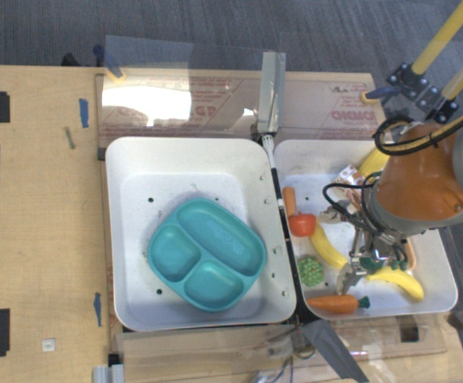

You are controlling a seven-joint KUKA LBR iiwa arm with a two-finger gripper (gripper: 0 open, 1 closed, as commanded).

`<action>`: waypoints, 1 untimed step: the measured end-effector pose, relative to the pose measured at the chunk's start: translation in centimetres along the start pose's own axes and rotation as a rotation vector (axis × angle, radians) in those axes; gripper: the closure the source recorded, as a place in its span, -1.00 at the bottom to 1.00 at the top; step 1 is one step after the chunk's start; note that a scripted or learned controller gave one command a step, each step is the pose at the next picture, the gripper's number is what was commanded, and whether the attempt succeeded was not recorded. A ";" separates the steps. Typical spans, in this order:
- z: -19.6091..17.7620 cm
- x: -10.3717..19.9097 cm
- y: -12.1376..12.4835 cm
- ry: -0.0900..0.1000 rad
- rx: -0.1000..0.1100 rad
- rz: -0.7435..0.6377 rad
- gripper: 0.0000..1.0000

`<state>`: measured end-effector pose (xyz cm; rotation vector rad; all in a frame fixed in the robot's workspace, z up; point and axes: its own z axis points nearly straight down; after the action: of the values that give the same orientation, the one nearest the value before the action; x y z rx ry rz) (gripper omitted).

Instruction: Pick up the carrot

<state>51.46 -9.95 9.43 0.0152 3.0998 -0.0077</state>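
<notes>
Since the carrot [333,302] lies just below the seemingly open, empty gripper [358,274], descend squarely across its middle.

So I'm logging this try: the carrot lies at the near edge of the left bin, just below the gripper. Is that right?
Not quite. The camera view shows the carrot at the near edge of the right bin, just below the gripper. The left bin holds a teal divided plate.

Fixed above the bench [32,214], looking down aslant on both bins [128,214], arm [423,182] entering from the right.
</notes>
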 end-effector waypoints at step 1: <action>-0.6 1.4 -8.1 -0.025 0.008 -0.075 -1.00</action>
<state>49.96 -18.06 10.03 -0.0998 3.0737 -0.0230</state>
